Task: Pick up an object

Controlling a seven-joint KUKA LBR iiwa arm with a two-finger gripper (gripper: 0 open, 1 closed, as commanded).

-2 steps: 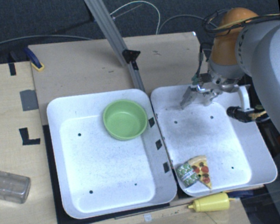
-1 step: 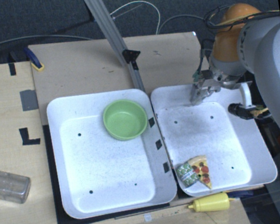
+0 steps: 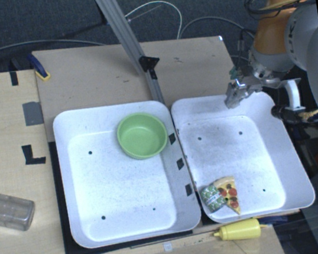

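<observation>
Tool [image 3: 233, 96] over right bin [image 3: 282, 151] rim — top edge

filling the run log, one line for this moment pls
claw: over right bin's far rim | held: nothing seen | green bowl: left bin | pizza slice toy: right bin, near corner

Single fixed camera, above bench [image 3: 106, 60], slanted down, both bins in frame.
</observation>
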